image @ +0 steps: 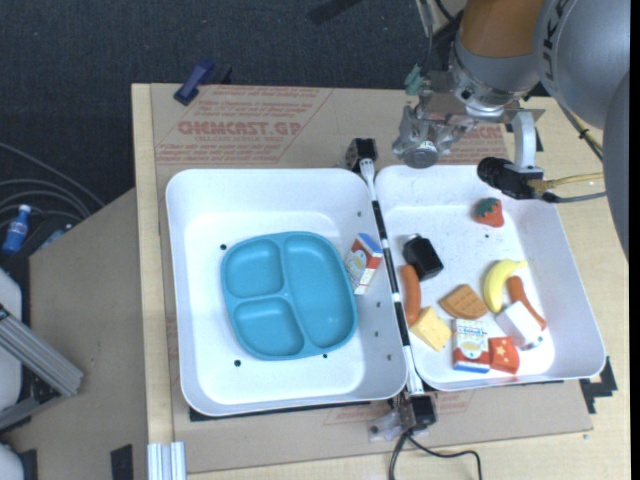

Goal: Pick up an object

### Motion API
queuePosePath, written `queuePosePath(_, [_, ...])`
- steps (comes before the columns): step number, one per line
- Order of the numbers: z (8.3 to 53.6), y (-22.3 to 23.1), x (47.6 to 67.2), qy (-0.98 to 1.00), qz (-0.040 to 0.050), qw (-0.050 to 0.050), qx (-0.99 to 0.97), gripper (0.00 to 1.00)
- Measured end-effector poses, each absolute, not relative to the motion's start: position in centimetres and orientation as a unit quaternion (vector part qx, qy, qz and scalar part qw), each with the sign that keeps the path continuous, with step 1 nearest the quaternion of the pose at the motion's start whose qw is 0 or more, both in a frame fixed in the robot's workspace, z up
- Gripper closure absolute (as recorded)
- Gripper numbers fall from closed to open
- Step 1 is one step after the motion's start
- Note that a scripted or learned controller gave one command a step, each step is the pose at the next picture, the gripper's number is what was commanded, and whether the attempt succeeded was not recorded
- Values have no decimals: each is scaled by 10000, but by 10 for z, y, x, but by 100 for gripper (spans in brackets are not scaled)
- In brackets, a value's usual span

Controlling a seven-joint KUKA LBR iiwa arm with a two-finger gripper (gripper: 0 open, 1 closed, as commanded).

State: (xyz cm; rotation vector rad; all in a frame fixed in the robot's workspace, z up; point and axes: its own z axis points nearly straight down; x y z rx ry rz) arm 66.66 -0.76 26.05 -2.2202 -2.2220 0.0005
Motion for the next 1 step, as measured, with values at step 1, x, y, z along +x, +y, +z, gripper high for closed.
queuePosePath(1, [258,-53,660,-7068,9,6,-7074,100])
